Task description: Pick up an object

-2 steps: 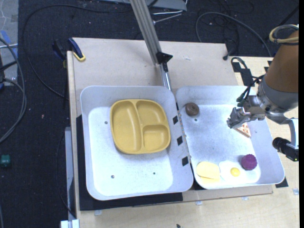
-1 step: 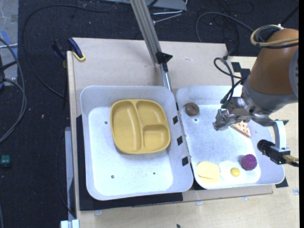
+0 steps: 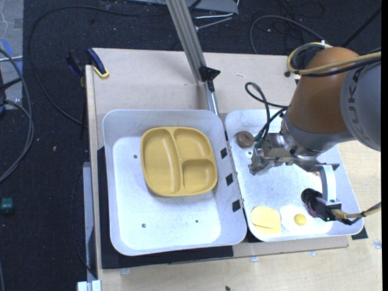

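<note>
While the arm (image 3: 330,102) reaches in over the right bin (image 3: 270,190), its gripper (image 3: 260,161) hangs low above the bin floor, and how its jaws stand cannot be told from this angle; nothing is seen held in it. Several things wait to be picked: a small brown object (image 3: 244,139) just beside the gripper, a yellow slice (image 3: 265,218) and a fried egg toy (image 3: 295,217) at the near edge, while a yellow divided plate (image 3: 179,160) lies in the left bin (image 3: 124,180). The step seems to be the approach, and the next move probably calls for centring over one object and going down on it.
</note>
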Controlling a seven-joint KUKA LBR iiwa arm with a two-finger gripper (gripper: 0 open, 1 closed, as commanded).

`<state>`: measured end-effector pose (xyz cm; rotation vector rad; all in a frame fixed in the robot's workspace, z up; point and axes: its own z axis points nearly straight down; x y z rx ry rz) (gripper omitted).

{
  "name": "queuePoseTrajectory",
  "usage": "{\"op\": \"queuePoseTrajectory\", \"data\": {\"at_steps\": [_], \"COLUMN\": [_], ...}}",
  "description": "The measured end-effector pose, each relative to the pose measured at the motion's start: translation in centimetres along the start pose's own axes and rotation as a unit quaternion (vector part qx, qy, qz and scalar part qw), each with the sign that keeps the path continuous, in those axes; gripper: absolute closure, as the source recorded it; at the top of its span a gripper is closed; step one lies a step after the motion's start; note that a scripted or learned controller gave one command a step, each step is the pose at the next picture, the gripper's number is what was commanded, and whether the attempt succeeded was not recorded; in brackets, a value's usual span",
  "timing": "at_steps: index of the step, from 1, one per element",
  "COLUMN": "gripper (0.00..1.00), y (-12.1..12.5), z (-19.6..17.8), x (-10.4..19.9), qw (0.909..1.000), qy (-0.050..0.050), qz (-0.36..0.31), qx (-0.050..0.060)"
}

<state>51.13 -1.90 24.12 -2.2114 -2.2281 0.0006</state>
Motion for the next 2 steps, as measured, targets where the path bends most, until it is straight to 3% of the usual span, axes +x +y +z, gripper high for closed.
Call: {"op": "queuePoseTrajectory", "data": {"at_steps": [1, 2], "gripper": [1.0, 1.0], "y": [-0.9, 0.1], "z": [0.9, 0.4], "x": [5.8, 11.8], "qw": [1.0, 1.0], "qy": [0.0, 0.0], "qz": [0.0, -0.001], "qx": [0.0, -0.001]}}
